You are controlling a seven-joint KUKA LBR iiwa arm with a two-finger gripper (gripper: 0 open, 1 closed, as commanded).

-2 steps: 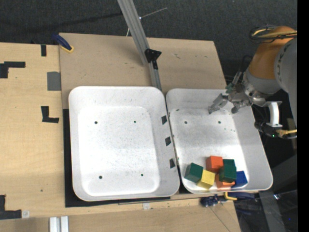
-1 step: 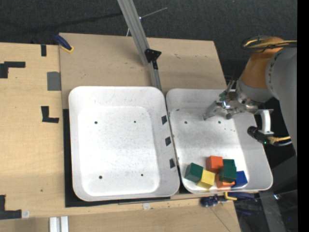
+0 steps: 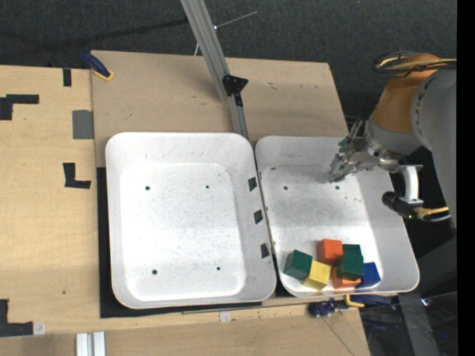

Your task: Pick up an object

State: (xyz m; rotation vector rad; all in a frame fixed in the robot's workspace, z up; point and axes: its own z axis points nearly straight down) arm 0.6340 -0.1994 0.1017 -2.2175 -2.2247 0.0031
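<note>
Several small blocks lie in a cluster at the near end of the right bin (image 3: pixel 297 162): a dark green block (image 3: pixel 298 263), a yellow block (image 3: pixel 319 274), an orange block (image 3: pixel 331 250), a second green block (image 3: pixel 352 261) and a blue block (image 3: pixel 369 274). My gripper (image 3: pixel 340 170) hangs over the far right part of that bin, well away from the cluster, pointing down toward the bin floor. Nothing shows between its fingers.
The left bin (image 3: pixel 119 154) sits beside the right one on the wooden bench. A slanted metal pole (image 3: pixel 211 47) rises from behind the bins' shared edge. The arm's orange band (image 3: pixel 397 99) lies past the right bin's far right rim.
</note>
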